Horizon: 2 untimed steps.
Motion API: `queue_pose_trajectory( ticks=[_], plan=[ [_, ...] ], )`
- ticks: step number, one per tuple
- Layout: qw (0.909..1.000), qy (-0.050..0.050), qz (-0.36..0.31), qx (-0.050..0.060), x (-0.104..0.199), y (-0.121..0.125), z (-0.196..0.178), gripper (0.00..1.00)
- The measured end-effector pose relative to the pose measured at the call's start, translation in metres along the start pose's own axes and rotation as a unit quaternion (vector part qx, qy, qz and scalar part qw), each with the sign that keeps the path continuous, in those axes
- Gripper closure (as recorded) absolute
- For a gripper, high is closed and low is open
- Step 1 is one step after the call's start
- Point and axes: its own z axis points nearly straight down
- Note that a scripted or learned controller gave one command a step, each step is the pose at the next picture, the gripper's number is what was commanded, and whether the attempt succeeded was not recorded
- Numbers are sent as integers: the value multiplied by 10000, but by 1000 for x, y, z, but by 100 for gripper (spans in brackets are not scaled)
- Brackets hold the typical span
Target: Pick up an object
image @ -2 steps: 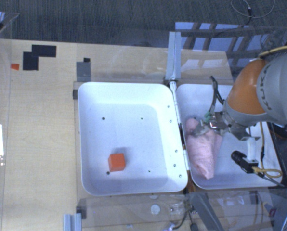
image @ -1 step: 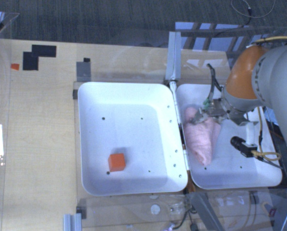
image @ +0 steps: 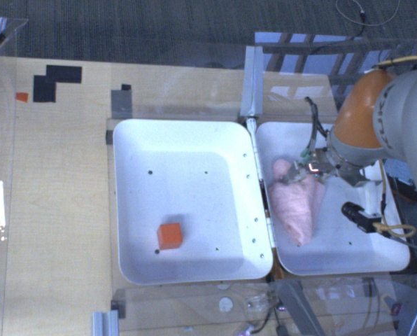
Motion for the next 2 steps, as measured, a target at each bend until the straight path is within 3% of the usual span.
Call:
queue_pose_trajectory(
  ticks=[1,2],
  plan=[
    [10000,-20,-91,1,-46,-59,-1,0],
    [9997,2,-241,-15,17,-19,-1,0]
  ],
)
